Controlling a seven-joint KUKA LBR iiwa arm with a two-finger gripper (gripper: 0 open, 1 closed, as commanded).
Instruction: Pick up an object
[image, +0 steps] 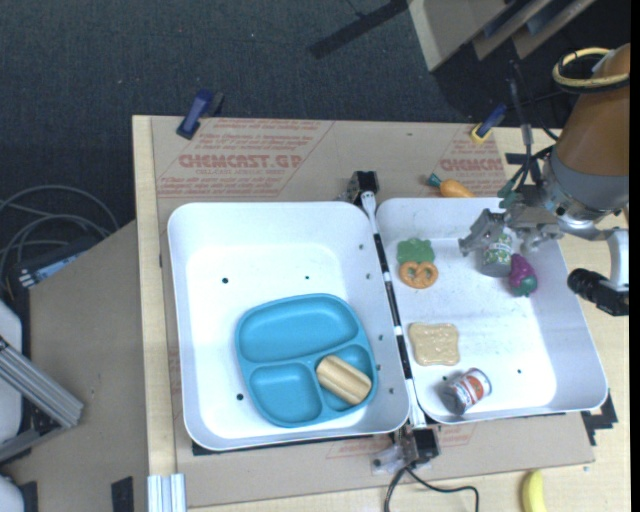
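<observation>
My gripper (494, 247) hangs low over the far part of the right bin (560, 345), reaching in from the right. A purple toy fruit (521, 274) lies just right of it, close to touching. Left of the gripper sit a green leafy toy (415, 250) and an orange pretzel (418, 273). A slice of toast (434, 343) lies mid-bin, and a small can (465, 389) rests on its side near the front edge. In the left bin (200, 260), a blue divided tray (296, 335) holds a tan bread roll (344, 379).
An orange carrot-like toy (455, 187) lies on the bench behind the right bin. A yellow item (533, 490) sits at the bench's front right. A blue clamp (200, 112) grips the far left corner. Black clips (364, 186) join the bins.
</observation>
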